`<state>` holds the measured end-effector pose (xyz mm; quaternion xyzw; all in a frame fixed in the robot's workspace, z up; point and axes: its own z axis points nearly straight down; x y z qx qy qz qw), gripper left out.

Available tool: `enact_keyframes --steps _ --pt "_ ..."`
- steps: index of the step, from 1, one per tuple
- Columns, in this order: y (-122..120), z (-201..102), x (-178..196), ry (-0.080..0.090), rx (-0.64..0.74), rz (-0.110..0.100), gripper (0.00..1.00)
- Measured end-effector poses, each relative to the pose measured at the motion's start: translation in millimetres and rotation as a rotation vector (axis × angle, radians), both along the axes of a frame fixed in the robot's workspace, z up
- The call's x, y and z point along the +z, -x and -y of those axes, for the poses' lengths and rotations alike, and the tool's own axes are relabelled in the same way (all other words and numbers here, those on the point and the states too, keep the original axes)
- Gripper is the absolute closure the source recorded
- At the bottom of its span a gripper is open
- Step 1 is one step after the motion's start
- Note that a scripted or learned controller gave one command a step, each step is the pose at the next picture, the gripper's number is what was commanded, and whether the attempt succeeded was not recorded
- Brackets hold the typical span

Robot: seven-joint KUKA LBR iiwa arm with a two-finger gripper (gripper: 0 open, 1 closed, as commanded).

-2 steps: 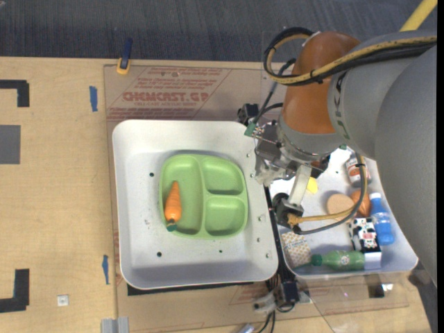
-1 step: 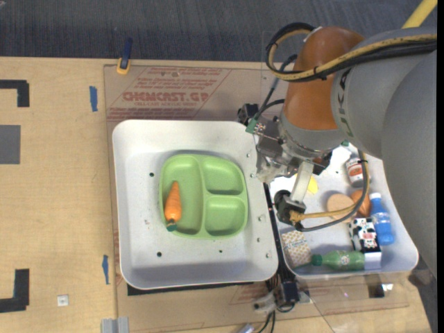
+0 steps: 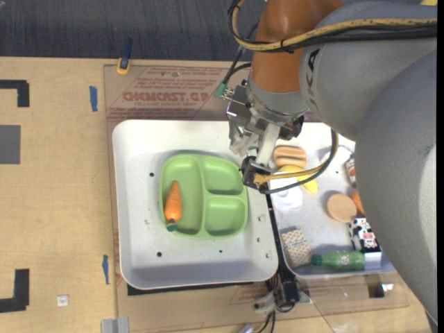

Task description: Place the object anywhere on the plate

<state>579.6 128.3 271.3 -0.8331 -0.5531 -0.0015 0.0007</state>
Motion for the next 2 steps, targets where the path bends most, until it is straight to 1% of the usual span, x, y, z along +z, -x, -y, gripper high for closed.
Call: enact_keyframes --steps 1,2 --pt "1 3 -2 0.004 -0.001 -0.005 0.0" --pt "-15 66 -91 0.006 0.127 -0.014 0.0"
